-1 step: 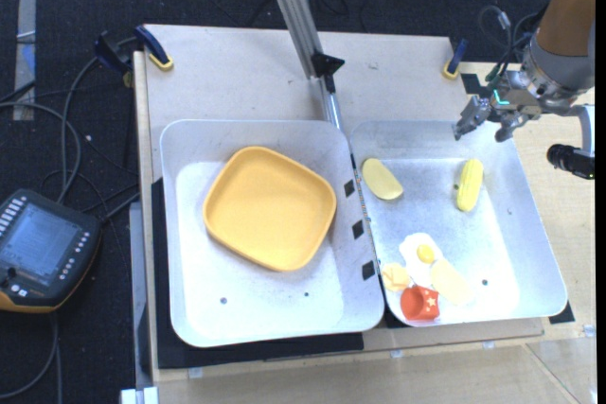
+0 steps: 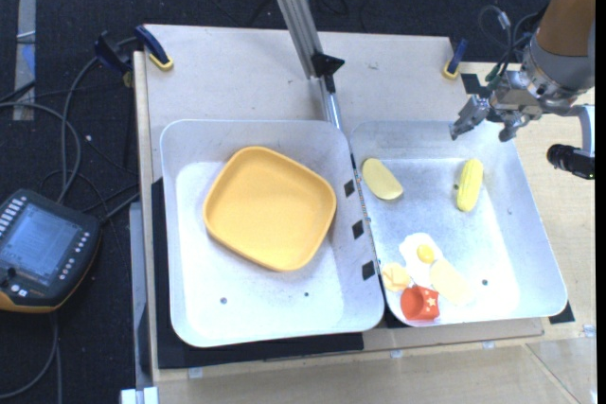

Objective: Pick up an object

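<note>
My gripper (image 2: 486,129) hangs above the far edge of the right bin (image 2: 530,203), fingers spread apart and open with nothing between them. Below and slightly left of it a yellow corn cob (image 2: 469,184) lies in the right bin. A yellow potato-like piece (image 2: 382,179) sits near that bin's left side. At the bin's front lies a cluster of toy food: a fried egg (image 2: 421,252), a pale yellow slice (image 2: 450,281) and a red tomato piece (image 2: 419,302).
The left bin (image 2: 189,298) holds a yellow square plate (image 2: 270,207). A slanted metal rail (image 2: 294,0) runs from the top down to the divider between the bins. A teach pendant (image 2: 43,246) lies left of the bench. Clamps sit at the bench's far corners.
</note>
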`<state>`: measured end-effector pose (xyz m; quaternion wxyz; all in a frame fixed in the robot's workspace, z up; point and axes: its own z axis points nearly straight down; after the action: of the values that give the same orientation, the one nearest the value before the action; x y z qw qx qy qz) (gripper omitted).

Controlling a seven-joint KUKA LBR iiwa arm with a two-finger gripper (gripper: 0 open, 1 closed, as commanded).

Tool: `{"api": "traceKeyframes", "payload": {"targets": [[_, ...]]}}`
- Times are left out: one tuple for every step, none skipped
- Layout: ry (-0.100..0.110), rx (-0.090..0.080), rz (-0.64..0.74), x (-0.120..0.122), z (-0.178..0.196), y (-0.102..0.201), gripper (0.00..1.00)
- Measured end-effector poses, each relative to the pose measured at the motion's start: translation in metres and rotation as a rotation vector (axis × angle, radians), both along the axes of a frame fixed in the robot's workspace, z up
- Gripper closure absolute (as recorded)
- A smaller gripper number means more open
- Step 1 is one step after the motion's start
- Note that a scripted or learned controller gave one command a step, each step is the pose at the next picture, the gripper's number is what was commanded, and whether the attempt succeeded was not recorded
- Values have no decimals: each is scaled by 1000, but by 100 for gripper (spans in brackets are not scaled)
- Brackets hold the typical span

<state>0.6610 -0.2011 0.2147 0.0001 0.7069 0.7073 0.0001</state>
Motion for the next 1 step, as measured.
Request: {"api": "traceKeyframes", "payload": {"targets": [[4,1,0,0,-45,-6,0]]}}
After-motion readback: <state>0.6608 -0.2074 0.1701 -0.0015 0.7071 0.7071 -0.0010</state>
